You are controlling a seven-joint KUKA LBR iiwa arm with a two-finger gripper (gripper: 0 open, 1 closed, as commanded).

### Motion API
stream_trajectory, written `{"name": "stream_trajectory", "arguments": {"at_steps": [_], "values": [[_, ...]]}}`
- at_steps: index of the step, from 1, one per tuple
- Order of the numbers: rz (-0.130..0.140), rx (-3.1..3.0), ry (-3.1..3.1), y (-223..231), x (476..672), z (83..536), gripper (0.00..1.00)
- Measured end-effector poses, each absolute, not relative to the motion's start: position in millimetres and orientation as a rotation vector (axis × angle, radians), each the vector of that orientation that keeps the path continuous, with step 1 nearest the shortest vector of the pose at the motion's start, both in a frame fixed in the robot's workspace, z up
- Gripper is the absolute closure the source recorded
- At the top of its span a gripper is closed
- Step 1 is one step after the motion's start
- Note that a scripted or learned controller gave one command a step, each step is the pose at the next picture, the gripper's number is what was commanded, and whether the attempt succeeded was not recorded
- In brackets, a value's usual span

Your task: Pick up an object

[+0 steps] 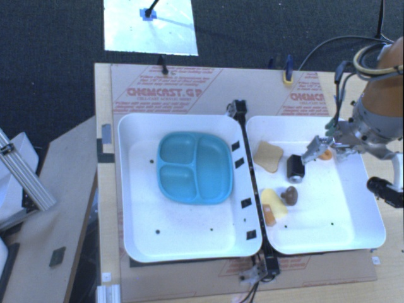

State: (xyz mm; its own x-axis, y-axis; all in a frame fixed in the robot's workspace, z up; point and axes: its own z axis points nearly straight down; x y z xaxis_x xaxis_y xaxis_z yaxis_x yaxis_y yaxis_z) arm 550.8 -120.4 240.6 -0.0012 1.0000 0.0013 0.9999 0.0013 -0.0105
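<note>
Since several small items crowd the right bin (353,232), pick one standing clear: nearest, at about 7 o'clock in that bin, a yellow piece (273,201) touches a brown lump (290,195) and a small orange bit (269,218), so avoid those. Farther up, the black cylinder (295,167) sits just beside the gripper (314,151); centre over it, descend straight. Can't tell the claw's state, it's too small. Tan slice (268,156) lies at 10 o'clock. An orange item (325,156) is partly hidden behind the gripper. Left bin (145,232) holds a blue divided plate (194,167).

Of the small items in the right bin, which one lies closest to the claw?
The black cylindrical object, just below-left of the claw. The tan flat piece, brown round lump and yellow piece lie farther away.
</note>
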Motion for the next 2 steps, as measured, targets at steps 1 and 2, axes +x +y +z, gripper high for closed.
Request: {"name": "stream_trajectory", "arguments": {"at_steps": [1,2], "values": [[-0.001,-2.218,-2.227,-120,553.2,247,0.00],[0.002,-2.218,-2.222,-114,545.1,195,0.00]]}}
